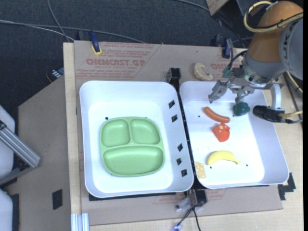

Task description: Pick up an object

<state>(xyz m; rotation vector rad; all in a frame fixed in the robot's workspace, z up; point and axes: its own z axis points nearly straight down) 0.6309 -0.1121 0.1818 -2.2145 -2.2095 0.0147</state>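
My gripper (225, 98) hangs over the far part of the right bin (269, 148), its fingers spread open with nothing between them. Just in front of it lies an orange-red sausage (216, 114). A teal lump (241, 109) sits right by the right fingertip (239, 99). Nearer the front lie a red piece of toy food (222, 132) and a yellow banana (222, 157).
The left bin (91, 124) holds a green divided plate (132, 146). A beige curved object (203, 71) lies on the bench behind the right bin. A small tan piece (199, 169) sits at the right bin's front left corner.
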